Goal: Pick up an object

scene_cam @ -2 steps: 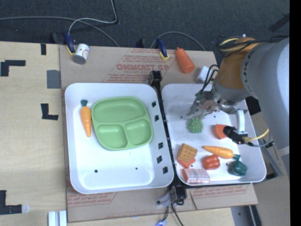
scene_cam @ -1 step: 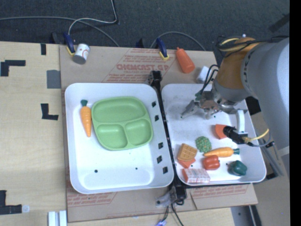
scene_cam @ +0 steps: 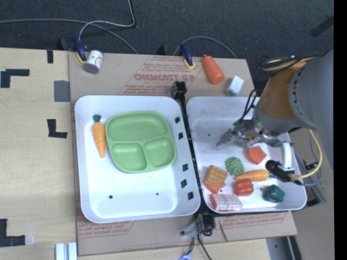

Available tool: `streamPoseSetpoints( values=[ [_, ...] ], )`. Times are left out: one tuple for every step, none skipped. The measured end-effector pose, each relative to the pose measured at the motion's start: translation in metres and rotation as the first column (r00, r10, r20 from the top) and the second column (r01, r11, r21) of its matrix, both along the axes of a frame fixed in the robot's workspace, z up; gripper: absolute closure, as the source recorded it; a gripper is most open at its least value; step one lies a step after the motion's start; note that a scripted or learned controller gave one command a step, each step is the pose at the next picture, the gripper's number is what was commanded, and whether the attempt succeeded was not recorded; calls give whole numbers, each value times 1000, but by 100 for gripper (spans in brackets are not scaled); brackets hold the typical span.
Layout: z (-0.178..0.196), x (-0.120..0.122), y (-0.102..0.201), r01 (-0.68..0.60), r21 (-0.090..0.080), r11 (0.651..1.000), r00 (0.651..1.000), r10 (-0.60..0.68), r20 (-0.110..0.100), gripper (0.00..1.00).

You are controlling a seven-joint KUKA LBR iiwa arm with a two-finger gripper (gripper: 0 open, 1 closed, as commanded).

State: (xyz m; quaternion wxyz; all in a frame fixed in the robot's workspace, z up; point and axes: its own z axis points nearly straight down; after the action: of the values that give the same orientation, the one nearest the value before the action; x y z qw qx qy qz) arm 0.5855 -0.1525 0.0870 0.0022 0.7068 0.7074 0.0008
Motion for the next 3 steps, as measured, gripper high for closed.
streamPoseSetpoints(
  values=[
    [14, -53, -9, 1, 2, 1000, 1000, -1, -6, 0],
    [24, -53, -9, -1, 3, 1000, 1000, 1, -6, 100],
    [97, -63, 63, -1, 2, 1000, 1000, 1, -5, 100]
  ],
)
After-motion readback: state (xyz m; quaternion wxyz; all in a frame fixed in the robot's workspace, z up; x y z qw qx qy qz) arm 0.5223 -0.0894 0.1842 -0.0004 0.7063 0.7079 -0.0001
